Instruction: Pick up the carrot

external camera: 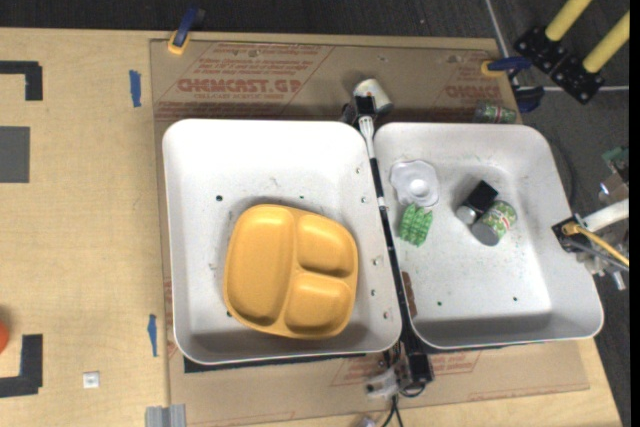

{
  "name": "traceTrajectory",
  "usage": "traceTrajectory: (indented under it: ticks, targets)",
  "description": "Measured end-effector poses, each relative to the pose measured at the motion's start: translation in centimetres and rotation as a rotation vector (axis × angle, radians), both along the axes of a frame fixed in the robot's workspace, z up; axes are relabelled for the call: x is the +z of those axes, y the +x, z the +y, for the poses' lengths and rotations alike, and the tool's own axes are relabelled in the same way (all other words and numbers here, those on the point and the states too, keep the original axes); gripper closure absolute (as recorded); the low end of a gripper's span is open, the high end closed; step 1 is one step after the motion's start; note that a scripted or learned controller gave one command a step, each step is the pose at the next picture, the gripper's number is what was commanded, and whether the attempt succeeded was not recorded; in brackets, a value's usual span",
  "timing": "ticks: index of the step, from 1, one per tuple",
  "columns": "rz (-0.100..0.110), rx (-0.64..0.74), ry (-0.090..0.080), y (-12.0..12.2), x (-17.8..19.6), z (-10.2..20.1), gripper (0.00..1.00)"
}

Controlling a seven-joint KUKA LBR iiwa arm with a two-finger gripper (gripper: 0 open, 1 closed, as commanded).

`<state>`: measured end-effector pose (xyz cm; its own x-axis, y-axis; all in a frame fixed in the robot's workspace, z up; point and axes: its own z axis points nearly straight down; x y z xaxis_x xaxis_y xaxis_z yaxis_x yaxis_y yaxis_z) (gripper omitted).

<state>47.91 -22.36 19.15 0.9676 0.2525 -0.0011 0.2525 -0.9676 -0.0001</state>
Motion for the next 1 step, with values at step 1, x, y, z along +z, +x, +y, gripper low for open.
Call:
traceTrajectory:
  ticks: [1]
  targets:
    - [0.000,-0.038,0.001,0.03,2.98,-0.01,1.00]
